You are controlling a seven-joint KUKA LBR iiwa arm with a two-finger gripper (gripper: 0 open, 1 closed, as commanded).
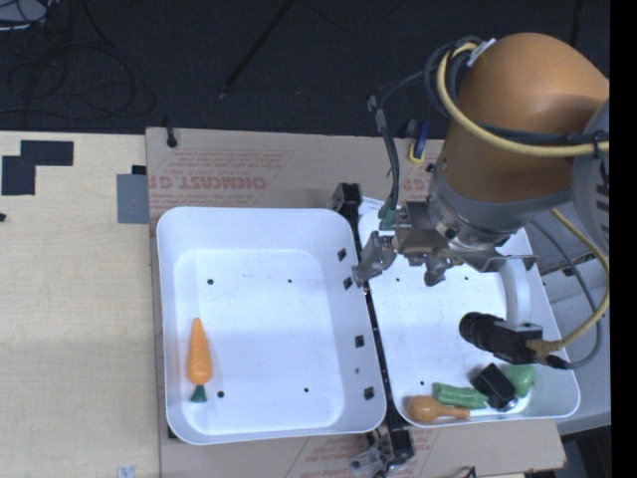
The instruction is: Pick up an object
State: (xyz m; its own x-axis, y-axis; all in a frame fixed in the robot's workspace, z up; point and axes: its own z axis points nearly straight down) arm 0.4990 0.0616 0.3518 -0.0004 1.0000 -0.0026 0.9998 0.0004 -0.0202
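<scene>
From above, the bench [70,297] carries two white bins side by side. The left bin [259,229] holds a toy carrot [199,352] near its near-left corner, lying along the left wall with its green top toward the near side.

The arm [523,98] comes in from the right and hangs over the far part of the right bin [438,327]. The gripper [403,270] sits above that bin's far-left area, close to the rim where the two bins meet. Its fingers [370,265] stand spread apart with nothing between them, clear of every object.

The other objects cluster well apart from the gripper, along the near edge of the right bin. An orange pear-shaped toy [431,409] lies at the near rim, and a dark green pod [458,396] lies just beside it on the right. Further right a small black block [495,385] rests tilted, seemingly touching a pale green piece [522,376], though the contact is hard to make out.
</scene>
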